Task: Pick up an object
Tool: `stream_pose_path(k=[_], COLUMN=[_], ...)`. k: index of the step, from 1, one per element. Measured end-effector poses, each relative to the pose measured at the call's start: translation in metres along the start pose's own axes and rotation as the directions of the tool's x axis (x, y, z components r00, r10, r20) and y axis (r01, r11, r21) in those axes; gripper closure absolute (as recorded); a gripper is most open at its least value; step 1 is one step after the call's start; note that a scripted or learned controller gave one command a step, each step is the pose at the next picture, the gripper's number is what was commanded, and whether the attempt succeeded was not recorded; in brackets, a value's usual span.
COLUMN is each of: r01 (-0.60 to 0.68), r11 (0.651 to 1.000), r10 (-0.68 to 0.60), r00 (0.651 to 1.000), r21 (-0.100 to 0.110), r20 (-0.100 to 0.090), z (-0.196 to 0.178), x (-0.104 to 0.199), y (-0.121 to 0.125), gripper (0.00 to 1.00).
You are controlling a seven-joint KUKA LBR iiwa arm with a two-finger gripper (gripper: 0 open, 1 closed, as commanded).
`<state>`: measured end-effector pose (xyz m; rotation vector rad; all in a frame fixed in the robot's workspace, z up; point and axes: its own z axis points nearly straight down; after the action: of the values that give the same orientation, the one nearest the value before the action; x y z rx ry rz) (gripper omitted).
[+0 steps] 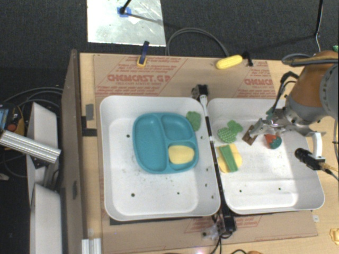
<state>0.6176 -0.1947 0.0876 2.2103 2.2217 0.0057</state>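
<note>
My gripper point(260, 135) hangs low over the back of the right bin point(275, 194), its fingers spread open with nothing between them. One brown fingertip point(248, 137) points left toward a green waffle-like piece point(229, 132). A small red and teal object point(272, 141) lies by the other finger, touching or just under it. A green and yellow block pair point(229, 158) lies near the bin's left wall. In the left bin point(122, 194) sits a blue divided plate point(153, 142) with a yellow lump point(181, 154) in one compartment. A green piece point(194, 119) rests at the plate's back right corner.
The divider between the bins point(212, 152) runs close beside the green and yellow blocks. A yellow object point(229, 62) lies on the cardboard behind the bins. The arm's grey body and orange band point(312, 89) overhang the right bin's back right corner.
</note>
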Motion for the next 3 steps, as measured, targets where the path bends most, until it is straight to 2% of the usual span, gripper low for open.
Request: stream_pose_path(k=[1, 2, 3], r01=[-0.005, 0.000, -0.006], r11=[1.000, 1.000, 1.000], r10=[0.005, 0.000, 0.006], r00=[1.000, 1.000, 1.000], r21=[-0.001, 0.000, -0.001], r20=[-0.001, 0.000, -0.001], z=[0.000, 0.000, 0.000], x=[-0.011, 0.011, -0.013], y=[-0.019, 0.004, -0.022], gripper=[0.00, 0.00, 0.00])
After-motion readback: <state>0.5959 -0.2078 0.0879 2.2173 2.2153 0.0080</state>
